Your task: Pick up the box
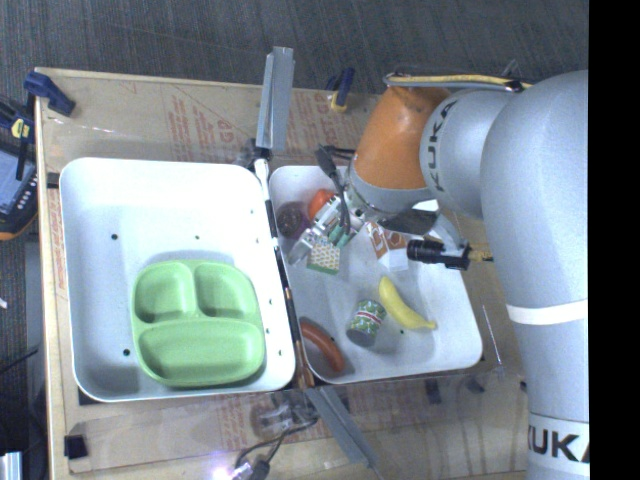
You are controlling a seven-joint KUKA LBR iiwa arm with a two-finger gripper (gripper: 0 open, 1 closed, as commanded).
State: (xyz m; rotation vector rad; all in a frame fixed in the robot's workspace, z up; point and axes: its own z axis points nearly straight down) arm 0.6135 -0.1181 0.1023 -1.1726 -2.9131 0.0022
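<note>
Closest to my camera is the big grey KUKA arm (540,218), filling the 3 o'clock side of the view, its orange band (395,148) sitting above the wrist as it reaches down into the right-hand shallow white bin (455,343). The small box with a green-and-white speckled face (323,256) lies in the upper-left part of that bin, close to the wall the two bins share. The gripper (333,226) is right over it at the box's 1 o'clock, touching or nearly touching its top edge; from here I cannot tell whether the gripper is apart, together or clamped on the box. At the box's 11 o'clock sits a dark round object (291,218), and at 12 o'clock, partly under the wrist, a small red-orange item (320,203). At 5 o'clock from the box stands a short can with a green label (367,321), with a yellow banana (405,306) just beside it toward 3 o'clock. A red-brown sausage-shaped piece (322,346) lies at the box's 6 o'clock, against the bin's lower-left corner. Over at 9 o'clock, the left white bin (100,198) holds a light green divided plastic tray (198,323) in its lower half. Both bins rest on a plywood bench (150,108).
</note>
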